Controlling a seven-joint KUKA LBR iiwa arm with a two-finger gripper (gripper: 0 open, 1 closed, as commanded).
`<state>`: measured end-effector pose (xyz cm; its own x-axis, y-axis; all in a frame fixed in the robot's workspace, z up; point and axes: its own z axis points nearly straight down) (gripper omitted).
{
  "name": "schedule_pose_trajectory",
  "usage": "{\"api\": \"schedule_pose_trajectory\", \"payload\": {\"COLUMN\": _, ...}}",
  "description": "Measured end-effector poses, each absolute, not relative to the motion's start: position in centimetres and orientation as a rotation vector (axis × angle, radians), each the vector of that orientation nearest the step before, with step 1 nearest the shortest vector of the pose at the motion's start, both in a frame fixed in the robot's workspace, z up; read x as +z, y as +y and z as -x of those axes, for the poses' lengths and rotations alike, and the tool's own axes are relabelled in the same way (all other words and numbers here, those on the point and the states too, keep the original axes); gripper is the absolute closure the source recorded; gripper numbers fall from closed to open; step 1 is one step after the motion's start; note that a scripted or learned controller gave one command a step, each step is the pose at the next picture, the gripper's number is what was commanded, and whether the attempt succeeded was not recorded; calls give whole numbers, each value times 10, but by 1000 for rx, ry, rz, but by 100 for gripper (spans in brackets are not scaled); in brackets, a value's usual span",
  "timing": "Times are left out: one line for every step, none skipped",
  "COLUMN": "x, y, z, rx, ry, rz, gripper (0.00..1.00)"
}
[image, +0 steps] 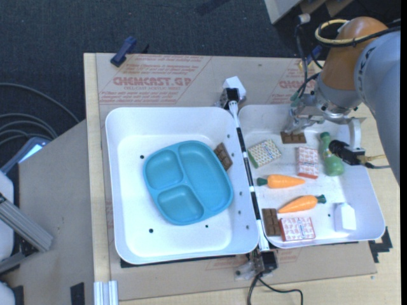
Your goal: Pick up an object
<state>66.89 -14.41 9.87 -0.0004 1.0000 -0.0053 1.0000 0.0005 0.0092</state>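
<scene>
End effector (297, 124) at upper right of frame sits just above small flat brown rectangular block (292, 138) in right white bin (365, 199); opening cannot be judged.

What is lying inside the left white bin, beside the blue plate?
In the left bin, a small brown block lies touching the blue plate's right edge. Whatever sits under the plate is covered.

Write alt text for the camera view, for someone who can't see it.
A grey robot arm lowers its gripper over a brown block in the right bin, which also holds two carrots. The left bin holds a blue divided plate.
</scene>
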Motion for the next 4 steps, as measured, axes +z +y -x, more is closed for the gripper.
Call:
{"api": "schedule_pose_trajectory", "payload": {"x": 98, "y": -144, "z": -669, "rx": 4, "ry": 2215, "rz": -2214, "gripper": 0}}
{"api": "schedule_pose_trajectory", "payload": {"x": 85, "y": -132, "z": -604, "rx": 1, "ry": 2219, "rz": -2222, "gripper": 0}}
{"api": "schedule_pose_trajectory", "payload": {"x": 83, "y": -139, "z": -663, "rx": -20, "ry": 2231, "rz": -2238, "gripper": 0}}
{"api": "schedule_pose_trajectory", "payload": {"x": 85, "y": -172, "z": -667, "rx": 0, "ry": 2221, "rz": -2221, "gripper": 0}}
